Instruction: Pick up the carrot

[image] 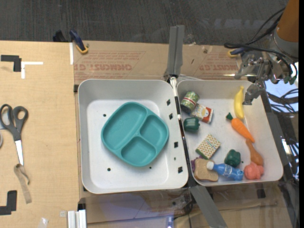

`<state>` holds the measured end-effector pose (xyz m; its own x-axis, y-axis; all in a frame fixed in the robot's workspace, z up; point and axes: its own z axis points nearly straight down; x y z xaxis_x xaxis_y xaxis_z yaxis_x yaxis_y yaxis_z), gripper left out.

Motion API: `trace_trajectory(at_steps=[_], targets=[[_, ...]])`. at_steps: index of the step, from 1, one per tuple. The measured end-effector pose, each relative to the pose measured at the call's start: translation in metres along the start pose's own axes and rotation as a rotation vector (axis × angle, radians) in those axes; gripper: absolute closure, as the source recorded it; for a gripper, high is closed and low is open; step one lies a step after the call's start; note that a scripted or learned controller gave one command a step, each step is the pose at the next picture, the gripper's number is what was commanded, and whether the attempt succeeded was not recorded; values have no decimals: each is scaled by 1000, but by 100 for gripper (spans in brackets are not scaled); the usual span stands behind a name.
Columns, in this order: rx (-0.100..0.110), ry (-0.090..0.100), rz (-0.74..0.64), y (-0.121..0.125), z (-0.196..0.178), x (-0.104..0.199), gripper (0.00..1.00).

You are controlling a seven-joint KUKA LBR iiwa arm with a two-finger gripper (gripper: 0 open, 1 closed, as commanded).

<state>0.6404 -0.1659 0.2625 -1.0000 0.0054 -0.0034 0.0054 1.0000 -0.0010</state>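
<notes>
The carrot (242,129) is orange with a small green top. It lies slanted in the right bin (270,127), near the bin's right wall and just below a yellow banana (238,103). My gripper (255,82) hangs over the far right corner of that bin, above and slightly right of the banana and well apart from the carrot. I see nothing held in it.
The right bin also holds a green can (190,100), a red-and-white box (204,113), a dark green pepper (191,124), a cracker packet (208,146), bread (205,171), a blue bottle (227,171) and a pink fruit (254,171). A teal divided plate (135,133) lies in the left bin. Scissors (14,122) lie on the bench.
</notes>
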Motion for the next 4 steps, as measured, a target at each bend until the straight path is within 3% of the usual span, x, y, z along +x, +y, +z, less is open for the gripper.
trace_trajectory(at_steps=[1, 2, 3, 4], targets=[[-1, 0, -26, -35, 137, 23, 0], [-1, -1, 37, -55, 169, 47, 0], [-1, -7, 32, -53, 158, 45, 100], [-1, -3, 66, -7, 90, 36, 100]])
